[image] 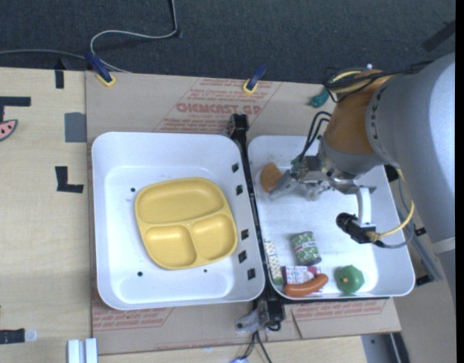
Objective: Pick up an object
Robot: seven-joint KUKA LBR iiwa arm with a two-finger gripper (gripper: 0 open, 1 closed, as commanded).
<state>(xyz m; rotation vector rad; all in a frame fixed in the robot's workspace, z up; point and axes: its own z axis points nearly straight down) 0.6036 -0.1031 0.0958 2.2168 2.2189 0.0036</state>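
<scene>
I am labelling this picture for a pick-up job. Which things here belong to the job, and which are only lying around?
For the job:
- gripper, low in the right bin
- brown piece beside it
- green can
- sausage
- green ball

Just lying about:
- yellow divided plate in the left bin
- cardboard sheet under both bins
- cable at the top

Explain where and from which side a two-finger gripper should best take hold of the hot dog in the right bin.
Probably grip the hot dog across its middle, coming straight down from above. It lies flat and long near the right bin's front wall, so its narrow width suits the fingers. A packet touches its far side, leaving little room there.
</scene>
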